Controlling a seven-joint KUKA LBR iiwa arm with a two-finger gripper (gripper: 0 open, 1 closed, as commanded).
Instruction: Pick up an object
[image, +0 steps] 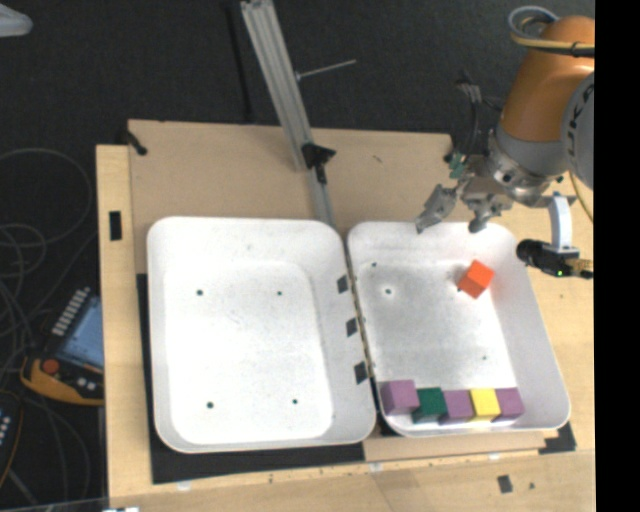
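I am hovering my end effector (458, 213) open, holding nothing — orange block (476, 279) lying near, at about 5 o'clock from it.

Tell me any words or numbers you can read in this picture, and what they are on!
None can be read.
The handheld screen device on the floor at left is too blurred to read.
The blocks and the bins carry no writing.

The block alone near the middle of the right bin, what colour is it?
Orange. The block shows best in the camera view.
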